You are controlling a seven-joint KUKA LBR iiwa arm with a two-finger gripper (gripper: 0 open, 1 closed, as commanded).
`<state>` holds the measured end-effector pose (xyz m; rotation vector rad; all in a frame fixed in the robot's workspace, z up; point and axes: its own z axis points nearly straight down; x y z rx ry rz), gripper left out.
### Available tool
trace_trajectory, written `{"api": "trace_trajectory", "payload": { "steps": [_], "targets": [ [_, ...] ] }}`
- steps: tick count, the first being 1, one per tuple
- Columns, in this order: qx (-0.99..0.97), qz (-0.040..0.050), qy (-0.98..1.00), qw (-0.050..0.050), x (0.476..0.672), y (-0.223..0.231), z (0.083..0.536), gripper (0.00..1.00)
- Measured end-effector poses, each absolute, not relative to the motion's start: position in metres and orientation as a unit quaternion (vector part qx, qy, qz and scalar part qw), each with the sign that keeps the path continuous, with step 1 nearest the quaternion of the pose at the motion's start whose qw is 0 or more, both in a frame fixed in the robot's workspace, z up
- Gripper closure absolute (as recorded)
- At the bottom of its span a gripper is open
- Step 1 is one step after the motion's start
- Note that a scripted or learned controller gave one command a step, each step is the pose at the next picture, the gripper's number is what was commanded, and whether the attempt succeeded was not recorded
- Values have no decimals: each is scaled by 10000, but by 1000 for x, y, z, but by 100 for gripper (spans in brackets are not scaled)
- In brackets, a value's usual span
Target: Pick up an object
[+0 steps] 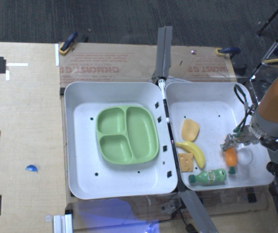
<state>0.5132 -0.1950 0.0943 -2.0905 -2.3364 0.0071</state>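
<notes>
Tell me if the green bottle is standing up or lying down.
Lying down. The green bottle rests on its side along the near wall of the right bin, its length running left to right, just below the banana.

Dark carpet floor [105,8]; pale wooden bench [22,130]

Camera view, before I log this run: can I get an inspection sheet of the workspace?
Surface: two white bins, left bin and right bin, on a wooden bench.
Job's things: in the right bin a banana, yellow piece, cracker-like square, green bottle and orange object.
Clutter: green divided tray in the left bin.
Grippers: gripper just above the orange object; grasp not confirmed.
Cables: black cable along the arm.
Surroundings: cardboard sheet, blue clamps, dark floor.
</notes>
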Motion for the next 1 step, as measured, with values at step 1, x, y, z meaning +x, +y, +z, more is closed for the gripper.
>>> {"api": "trace_trajectory", "payload": {
  "steps": [1],
  "targets": [
    [-6880,7,-7258,1,533,-157,190,100]
  ]
}}
